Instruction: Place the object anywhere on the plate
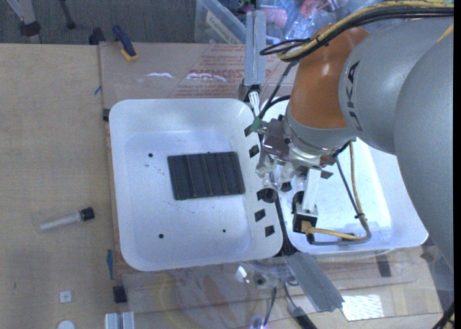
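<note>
Gripper (292, 185) right of plate (207, 175) (dark)

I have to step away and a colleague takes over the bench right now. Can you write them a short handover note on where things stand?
Gripper: down over the right bin, near the wall shared with the left bin; the fingers' state cannot be judged from this view, and no object can be seen in them.
Plate: the dark ribbed plate lies flat in the left bin, with nothing on it.
Done: no placement yet.
Left: confirm a grasp, carry the object over to the left bin, set it on the plate.
</note>
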`<act>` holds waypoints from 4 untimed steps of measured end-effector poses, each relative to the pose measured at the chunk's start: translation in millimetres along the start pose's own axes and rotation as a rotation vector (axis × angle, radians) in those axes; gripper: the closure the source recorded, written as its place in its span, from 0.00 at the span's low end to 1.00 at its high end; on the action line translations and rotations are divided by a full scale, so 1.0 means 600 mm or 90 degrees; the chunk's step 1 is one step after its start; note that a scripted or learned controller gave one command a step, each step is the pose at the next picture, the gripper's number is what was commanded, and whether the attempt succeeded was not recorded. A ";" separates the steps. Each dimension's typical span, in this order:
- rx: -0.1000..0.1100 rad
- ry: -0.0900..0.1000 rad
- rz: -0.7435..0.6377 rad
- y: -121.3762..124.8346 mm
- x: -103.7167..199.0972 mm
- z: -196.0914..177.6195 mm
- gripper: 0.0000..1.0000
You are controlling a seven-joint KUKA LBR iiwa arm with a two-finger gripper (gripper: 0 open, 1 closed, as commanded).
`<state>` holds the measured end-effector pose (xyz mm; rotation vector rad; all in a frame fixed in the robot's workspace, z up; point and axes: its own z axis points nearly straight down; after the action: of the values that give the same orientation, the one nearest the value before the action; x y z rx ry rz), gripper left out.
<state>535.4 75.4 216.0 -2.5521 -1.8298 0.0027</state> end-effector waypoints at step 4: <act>0.000 -0.001 0.278 -0.166 0.195 -0.063 0.00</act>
<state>478.5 218.5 254.1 -2.8894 -1.2329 0.0049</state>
